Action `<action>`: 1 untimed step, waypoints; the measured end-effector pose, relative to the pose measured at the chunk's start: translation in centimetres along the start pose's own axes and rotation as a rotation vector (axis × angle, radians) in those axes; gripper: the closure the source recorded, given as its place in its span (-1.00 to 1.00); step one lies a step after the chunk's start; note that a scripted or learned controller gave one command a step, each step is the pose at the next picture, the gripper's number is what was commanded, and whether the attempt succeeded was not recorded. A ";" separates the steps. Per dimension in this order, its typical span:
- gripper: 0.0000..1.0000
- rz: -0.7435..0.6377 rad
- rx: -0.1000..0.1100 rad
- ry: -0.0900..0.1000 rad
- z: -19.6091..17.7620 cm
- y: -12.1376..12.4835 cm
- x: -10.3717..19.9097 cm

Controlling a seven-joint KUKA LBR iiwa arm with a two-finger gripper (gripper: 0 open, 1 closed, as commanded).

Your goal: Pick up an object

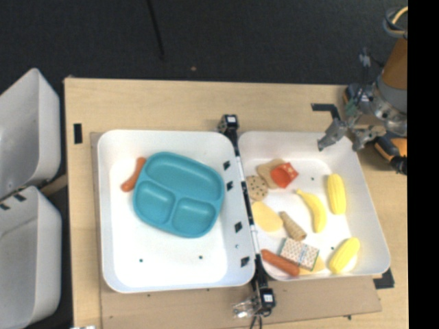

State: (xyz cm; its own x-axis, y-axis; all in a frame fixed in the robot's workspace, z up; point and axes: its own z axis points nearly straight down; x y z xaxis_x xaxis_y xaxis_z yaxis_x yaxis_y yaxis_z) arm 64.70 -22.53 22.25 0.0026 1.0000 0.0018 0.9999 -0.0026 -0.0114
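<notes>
**Toy food waits in the right bin, gripper up at the corner**

The right bin (357, 184) holds a pile of toy food. A red piece (283, 175) sits near the top, touching a tan piece (267, 170) beside it. Just below them is a round speckled cookie (256, 188). A pale yellow slice (266, 218) lies under the cookie, and a brown cone (291, 225) sits next to it. A banana (313, 210) lies in the middle. A corn cob (335, 193) lies to its right, apart from it. A second corn cob (345, 254) rests near the bottom right corner. A speckled cracker block (299, 253) lies at the bottom, with an orange carrot (280, 262) touching its lower side.

The gripper (341, 135) hangs over the top right corner of this bin, well apart from the food. Its two fingers are spread apart and hold nothing.

The left bin (113, 252) has a blue plate with sections (178, 194) in it. An orange sausage (133, 174) lies just beside the plate on its left side.

Both bins sit side by side on a tan bench (171, 101).
</notes>
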 end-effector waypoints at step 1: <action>-1.00 -0.004 -0.013 -0.004 -0.9 0.3 0.1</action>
State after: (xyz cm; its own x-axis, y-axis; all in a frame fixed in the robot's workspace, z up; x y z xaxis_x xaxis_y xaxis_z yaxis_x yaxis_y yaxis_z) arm 64.98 -22.48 23.11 -0.0011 1.0000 -0.0018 1.0000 0.0011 0.0014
